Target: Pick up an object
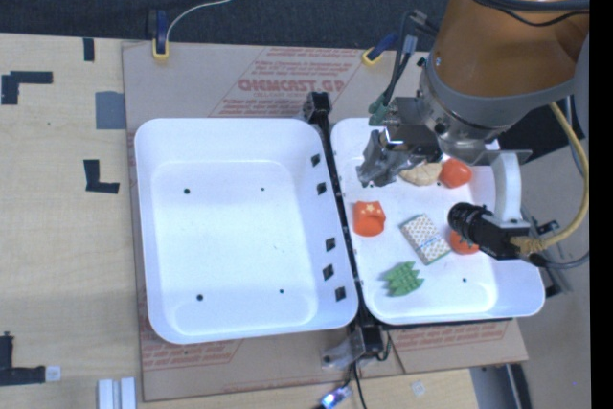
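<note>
Over the right bin: the grey arm with the orange band reaches in from the right, and its dark two-finger gripper (375, 170) hangs low above the upper left part of the right shallow white bin (479, 302).
Gripper state: it cannot be told, the tip is dark and small against the bin floor.
Nearest object: a pale beige rounded piece (420, 173) lies just beside the gripper, on its right, and a small round orange-red ball (456, 173) touches that piece on the far side.
Below the gripper: an orange cup-like block (369, 217) stands near, a little lower in the view.
Further objects: a white box with small dotted pattern (424, 238) and a green leafy toy (403, 279) lie well apart from the gripper.
Left bin: the left shallow white bin (230, 311) lies beside the right one, their rims touching.
</note>
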Available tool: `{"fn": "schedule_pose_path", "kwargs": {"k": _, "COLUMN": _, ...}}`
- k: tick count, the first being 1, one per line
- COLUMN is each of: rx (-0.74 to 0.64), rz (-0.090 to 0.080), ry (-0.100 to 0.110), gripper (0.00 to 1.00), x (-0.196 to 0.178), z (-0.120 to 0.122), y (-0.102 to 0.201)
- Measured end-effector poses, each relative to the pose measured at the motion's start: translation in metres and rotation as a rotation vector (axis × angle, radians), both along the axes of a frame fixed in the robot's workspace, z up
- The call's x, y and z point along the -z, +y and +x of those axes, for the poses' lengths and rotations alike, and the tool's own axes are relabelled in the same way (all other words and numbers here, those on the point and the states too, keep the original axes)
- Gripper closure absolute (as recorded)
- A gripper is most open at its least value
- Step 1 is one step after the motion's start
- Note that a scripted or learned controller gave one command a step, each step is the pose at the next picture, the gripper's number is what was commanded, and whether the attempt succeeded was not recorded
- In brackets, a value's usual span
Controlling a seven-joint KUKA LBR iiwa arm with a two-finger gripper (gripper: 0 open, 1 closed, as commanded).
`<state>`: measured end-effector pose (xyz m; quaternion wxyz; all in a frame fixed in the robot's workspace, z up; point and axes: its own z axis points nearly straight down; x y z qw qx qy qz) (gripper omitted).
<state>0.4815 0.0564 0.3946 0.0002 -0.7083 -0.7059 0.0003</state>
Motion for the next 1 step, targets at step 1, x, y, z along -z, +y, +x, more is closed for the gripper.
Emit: {"fn": "schedule_pose_path", "kwargs": {"k": 1, "rx": -0.009, "rz": 0.001, "ry": -0.003, "gripper": 1.00, "x": -0.0354, "z": 0.0023, "y": 0.0466}}
